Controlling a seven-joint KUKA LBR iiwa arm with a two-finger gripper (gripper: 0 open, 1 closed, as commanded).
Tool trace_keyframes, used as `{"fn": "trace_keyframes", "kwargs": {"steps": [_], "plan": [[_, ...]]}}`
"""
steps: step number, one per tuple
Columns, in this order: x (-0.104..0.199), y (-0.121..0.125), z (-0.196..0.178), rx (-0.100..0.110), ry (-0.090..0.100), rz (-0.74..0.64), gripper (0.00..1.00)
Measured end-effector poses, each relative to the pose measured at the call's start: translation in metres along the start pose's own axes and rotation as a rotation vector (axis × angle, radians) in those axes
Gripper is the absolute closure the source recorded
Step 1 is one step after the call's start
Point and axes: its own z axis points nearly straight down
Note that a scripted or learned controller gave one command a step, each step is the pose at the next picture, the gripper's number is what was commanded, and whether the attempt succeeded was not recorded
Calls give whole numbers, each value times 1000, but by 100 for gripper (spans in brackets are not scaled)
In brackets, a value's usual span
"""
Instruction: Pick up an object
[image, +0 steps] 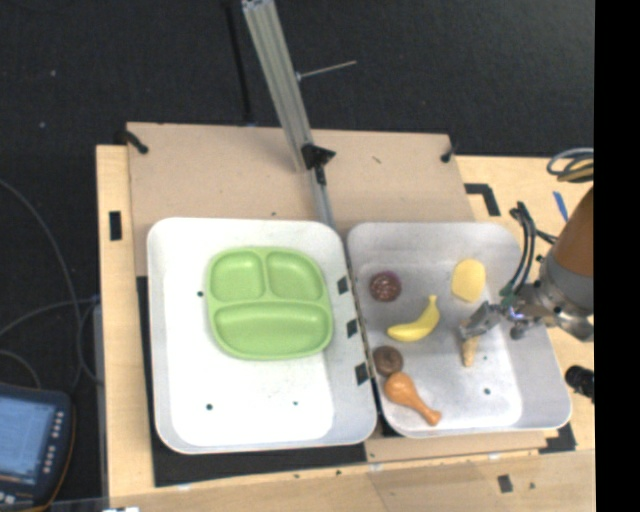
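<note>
In the right bin (520, 405), nearest its front edge, lies an orange drumstick-shaped toy (410, 394), its long axis slanting from the thick end near the bin's left wall down to the thin end toward the front edge. Just behind it, touching or nearly so, sits a small brown round piece (387, 359) close to the left wall. Near the middle of the bin lies a yellow banana (417, 322), its curve open toward the back-left, the long axis running from the lower left tip up to the stem end pointing at the back edge. To its right the gripper (470, 338) hangs over the bin floor, its fingers pointing leftward and down with a small pale thing at their tips; whether they are spread or pinching I cannot tell. Farther back sit a dark red round piece (385, 287) by the left wall and a yellow lump (468, 280). In the left bin (180, 400), toward its back, rests a green divided plate (269, 303).
</note>
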Motion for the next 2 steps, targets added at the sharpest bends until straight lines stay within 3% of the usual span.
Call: {"fn": "trace_keyframes", "kwargs": {"steps": [1,2], "plan": [[-1,-1,53,-1,0,0,0],[-2,1,38,-9,-2,6,100]]}}
